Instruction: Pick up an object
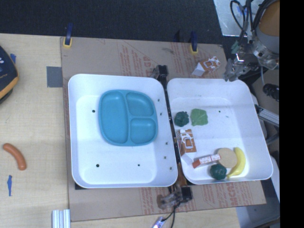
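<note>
The gripper (pixel 232 72), jaw state impossible to tell, hangs by the right white bin (pixel 247 96)'s far edge; its curved yellow plastic banana (pixel 239 161) looks light, stiff, slippery, best pinched mid-body.

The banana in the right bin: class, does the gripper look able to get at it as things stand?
Probably yes. The banana lies uncovered at the right bin's near right corner, open from above. The gripper hangs over the far rim. The bin wall and the tan disc touching it may crowd the fingers.
</note>
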Robot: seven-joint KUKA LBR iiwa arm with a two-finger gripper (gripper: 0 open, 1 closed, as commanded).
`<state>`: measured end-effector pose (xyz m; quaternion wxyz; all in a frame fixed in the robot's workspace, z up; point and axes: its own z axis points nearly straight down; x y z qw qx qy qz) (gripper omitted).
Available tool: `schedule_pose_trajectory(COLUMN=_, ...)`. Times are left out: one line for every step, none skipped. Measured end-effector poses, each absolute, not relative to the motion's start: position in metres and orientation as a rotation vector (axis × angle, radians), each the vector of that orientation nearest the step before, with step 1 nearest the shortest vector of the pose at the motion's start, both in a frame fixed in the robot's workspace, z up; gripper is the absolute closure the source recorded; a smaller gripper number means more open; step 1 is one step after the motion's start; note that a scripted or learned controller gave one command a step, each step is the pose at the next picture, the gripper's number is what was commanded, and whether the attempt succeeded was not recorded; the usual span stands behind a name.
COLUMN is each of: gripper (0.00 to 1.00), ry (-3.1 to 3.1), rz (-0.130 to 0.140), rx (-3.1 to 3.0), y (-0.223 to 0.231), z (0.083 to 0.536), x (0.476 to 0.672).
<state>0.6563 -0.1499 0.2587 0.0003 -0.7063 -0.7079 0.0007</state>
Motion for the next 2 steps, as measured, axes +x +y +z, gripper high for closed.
schedule_pose_trajectory(gripper=0.00, ry=-2.224, rz=0.006, rx=-2.214, y=-0.097, z=0.164, x=0.591)
schedule_pose_trajectory(gripper=1.00, ry=-2.225, rz=0.008, rx=-2.213, y=-0.098, z=0.175, x=0.592)
